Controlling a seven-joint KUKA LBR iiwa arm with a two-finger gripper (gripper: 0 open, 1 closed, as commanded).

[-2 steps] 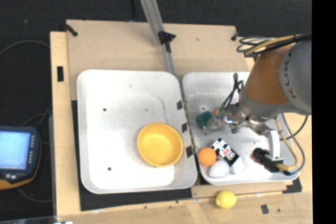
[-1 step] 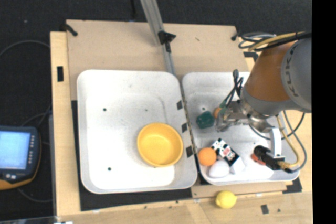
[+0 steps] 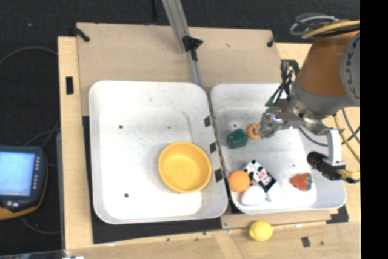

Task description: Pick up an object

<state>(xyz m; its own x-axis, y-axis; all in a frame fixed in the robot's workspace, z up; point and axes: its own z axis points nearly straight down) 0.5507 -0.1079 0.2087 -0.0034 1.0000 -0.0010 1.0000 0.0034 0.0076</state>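
Observation:
My gripper (image 3: 267, 124) hangs low over the middle of the right bin (image 3: 242, 97), below the grey and orange arm. A small orange piece (image 3: 254, 131) lies right at its tip, touching or nearly so. Just left of that sits a dark green object (image 3: 237, 139). Along the bin's front edge lie an orange ball (image 3: 239, 181), a white object (image 3: 253, 196), a black-and-white patterned box (image 3: 260, 173) and a red object (image 3: 301, 181).
A yellow bowl (image 3: 184, 167) stands in the left bin (image 3: 133, 112), near its front right. A yellow lemon (image 3: 260, 230) rests on the bench in front of the right bin. A metal pole (image 3: 176, 6) slants up behind the bins.

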